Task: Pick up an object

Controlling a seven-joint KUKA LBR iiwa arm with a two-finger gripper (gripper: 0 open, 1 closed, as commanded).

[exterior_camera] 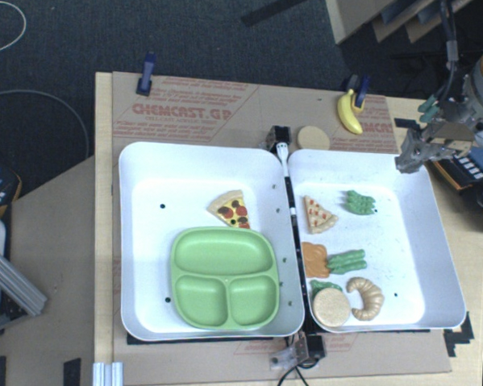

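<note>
Above the right bin's (434, 214) far corner hangs the end effector (410, 159).

A tray (223, 277) and pizza slice (231, 209) lie in the left bin (135, 223).

Bins (143, 223): smooth white plastic, lightly glossy.
Divided tray (223, 276): matt green plastic, smooth.
Bench board (189, 105): brown cardboard-like sheet, matt, printed in red.
Pizza slices (231, 209): moulded toy plastic, smooth, painted toppings.
Croissant (367, 296): ridged tan plastic, it seems.
Banana (350, 113), at the board's far edge: glossy yellow plastic.
Gripper (410, 157): dull grey metal, probably; the view is blurred there.
Floor (113, 28): dark, rough carpet.
</note>
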